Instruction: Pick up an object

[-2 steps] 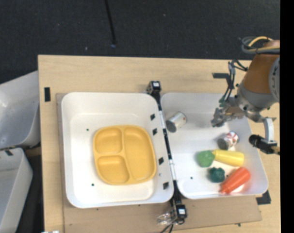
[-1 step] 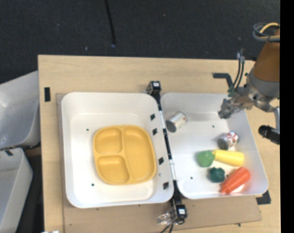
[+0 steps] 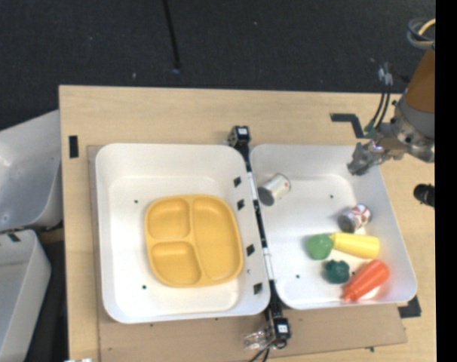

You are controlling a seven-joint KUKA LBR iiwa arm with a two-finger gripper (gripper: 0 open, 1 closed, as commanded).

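Note:
The right bin (image 3: 304, 292) holds several objects. A silver can (image 3: 273, 188) lies on its side near the bin's left wall. A small printed can (image 3: 354, 217) sits toward the right wall. Below it lie a green round piece (image 3: 317, 246), a yellow oblong piece (image 3: 357, 244), a dark green piece (image 3: 335, 271) and an orange carrot (image 3: 366, 280). My gripper (image 3: 362, 161) hangs over the bin's far right corner, apart from all of them, with nothing seen in it.
The left bin (image 3: 115, 202) holds a yellow divided plate (image 3: 193, 240). A black clip (image 3: 238, 136) sits at the far end of the seam between the bins. White containers (image 3: 17, 194) stand off the bench's left side.

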